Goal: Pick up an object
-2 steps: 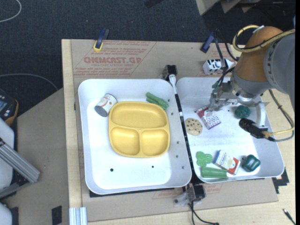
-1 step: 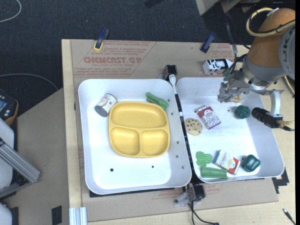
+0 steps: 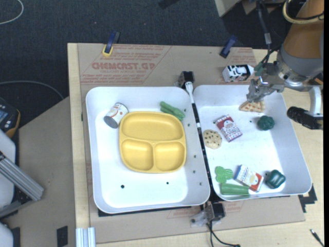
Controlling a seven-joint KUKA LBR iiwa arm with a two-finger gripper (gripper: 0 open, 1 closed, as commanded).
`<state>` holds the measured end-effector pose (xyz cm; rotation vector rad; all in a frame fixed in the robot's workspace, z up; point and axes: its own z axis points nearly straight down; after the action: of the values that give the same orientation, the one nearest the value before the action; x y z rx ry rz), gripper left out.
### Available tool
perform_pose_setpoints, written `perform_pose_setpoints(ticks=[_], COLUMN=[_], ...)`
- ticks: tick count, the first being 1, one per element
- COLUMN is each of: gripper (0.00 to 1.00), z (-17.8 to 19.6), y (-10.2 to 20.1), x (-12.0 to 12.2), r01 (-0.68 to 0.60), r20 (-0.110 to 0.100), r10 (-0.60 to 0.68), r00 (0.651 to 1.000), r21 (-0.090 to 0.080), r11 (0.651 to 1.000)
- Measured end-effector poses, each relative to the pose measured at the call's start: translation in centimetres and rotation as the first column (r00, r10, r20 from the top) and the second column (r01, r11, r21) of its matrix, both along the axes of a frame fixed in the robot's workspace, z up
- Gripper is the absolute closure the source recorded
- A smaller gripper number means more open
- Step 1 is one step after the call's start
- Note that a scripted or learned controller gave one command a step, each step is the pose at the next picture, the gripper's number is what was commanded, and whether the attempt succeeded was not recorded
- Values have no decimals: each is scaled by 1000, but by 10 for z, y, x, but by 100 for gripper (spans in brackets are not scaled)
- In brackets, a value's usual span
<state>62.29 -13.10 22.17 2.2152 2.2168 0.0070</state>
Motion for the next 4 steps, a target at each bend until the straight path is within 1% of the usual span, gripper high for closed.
perform_pose_setpoints(ticks=[1,2,3,4], gripper=[100,100,100,100], z=[-8,12,10,-7], y=[52,98,86,95], x=[17,21,22,27], r01=[-4,-3,1,0], r20=[-5,-4,-6,-11], r10=[4,3,-1,0], r00=[1000,1000,1000,1000], r21=[2,3,1,2], r11=[1000,1000,1000,1000])
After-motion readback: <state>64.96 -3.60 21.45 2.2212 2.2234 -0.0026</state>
